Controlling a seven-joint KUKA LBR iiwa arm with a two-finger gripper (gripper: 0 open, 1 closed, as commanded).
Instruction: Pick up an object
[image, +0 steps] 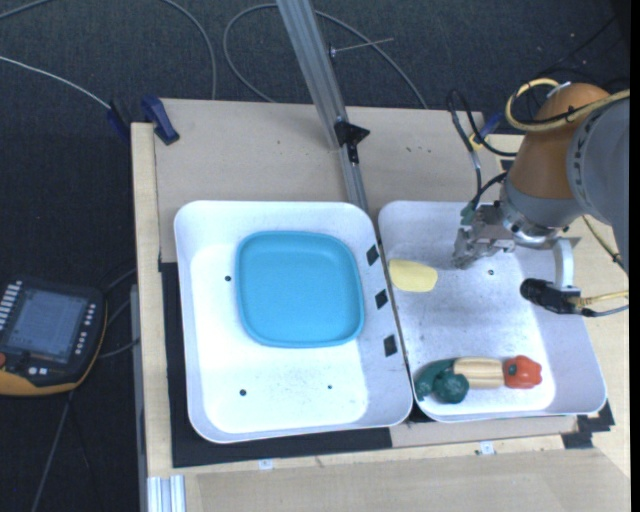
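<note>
The gripper (468, 252) hangs low over the right bin (560, 330), near its far edge; whether it is spread or pressed together cannot be told. The yellow piece (413, 275) lies in that bin by its left wall, apart from the gripper. A green, tan and red toy (478, 376) rests along the bin's near edge. A blue plate (298, 288) sits in the left bin (205, 330).
</note>
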